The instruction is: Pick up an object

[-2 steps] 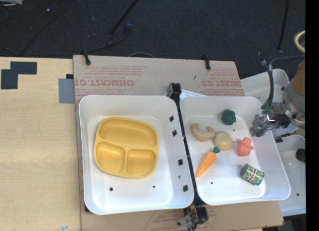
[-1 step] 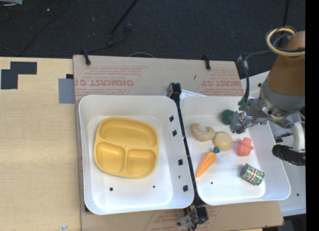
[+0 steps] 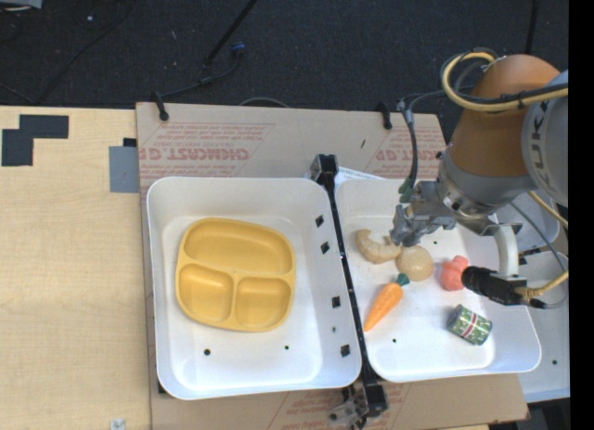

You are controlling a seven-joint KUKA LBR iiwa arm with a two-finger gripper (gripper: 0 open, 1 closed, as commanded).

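Note:
In the right bin lie a pale curved beige piece, a round beige ball, an orange toy carrot with a green top, a pink object and a small green can. My gripper hangs low over the bin's middle, directly behind the ball and just right of the curved piece. Nothing is visibly lifted off the bin floor.
A yellow divided plate rests in the left bin. A black divider separates the two bins. The arm's orange band looms over the right bin's far right corner.

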